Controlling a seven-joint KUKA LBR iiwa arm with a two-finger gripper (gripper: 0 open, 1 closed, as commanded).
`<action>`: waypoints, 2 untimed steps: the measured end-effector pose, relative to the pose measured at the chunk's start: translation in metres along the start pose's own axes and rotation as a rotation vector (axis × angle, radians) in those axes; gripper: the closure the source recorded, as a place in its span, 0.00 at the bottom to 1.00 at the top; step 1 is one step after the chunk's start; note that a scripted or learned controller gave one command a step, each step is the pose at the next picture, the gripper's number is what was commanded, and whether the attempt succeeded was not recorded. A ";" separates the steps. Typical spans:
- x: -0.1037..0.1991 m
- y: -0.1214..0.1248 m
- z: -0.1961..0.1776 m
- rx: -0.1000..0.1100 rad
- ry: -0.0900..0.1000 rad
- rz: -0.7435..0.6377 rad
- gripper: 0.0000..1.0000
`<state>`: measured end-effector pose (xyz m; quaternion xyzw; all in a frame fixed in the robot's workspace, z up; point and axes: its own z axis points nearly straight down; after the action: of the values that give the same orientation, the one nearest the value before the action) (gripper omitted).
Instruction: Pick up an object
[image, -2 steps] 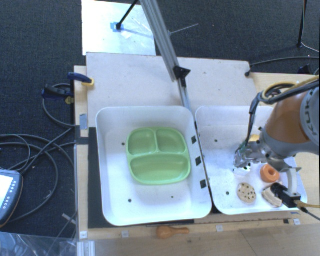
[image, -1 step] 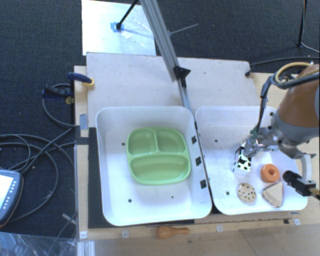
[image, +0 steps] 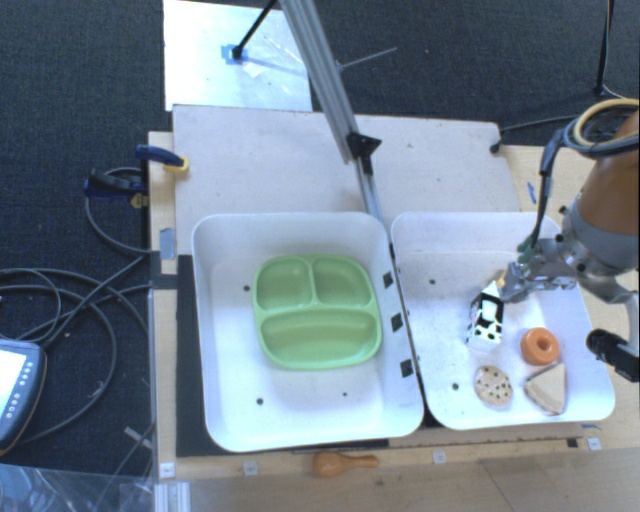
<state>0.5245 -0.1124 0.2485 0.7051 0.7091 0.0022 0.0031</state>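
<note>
The right bin (image: 440, 250) holds a small black-and-white cow-patterned carton (image: 487, 322), an orange donut (image: 540, 346), a speckled cookie (image: 492, 386) and a tan sandwich wedge (image: 548, 388). My gripper (image: 507, 287) reaches in from the right and hangs just above and to the right of the carton's top. It is close to the carton or touching it; I cannot tell which. The donut, cookie and wedge lie apart from the gripper, toward the bin's near right corner.
A green divided plate (image: 317, 310) lies in the left bin (image: 215, 300). A slanted metal pole (image: 335, 95) crosses the back board down to the bins' divide. A brown wooden piece (image: 345, 462) lies on the bench in front of the bins. Cables and a clamp (image: 135, 180) sit left.
</note>
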 end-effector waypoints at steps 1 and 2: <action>0.000 0.002 -0.026 0.002 0.000 0.000 1.00; 0.049 0.015 -0.026 0.004 0.002 -0.004 1.00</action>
<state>0.5389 -0.0630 0.2746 0.7035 0.7106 0.0016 0.0012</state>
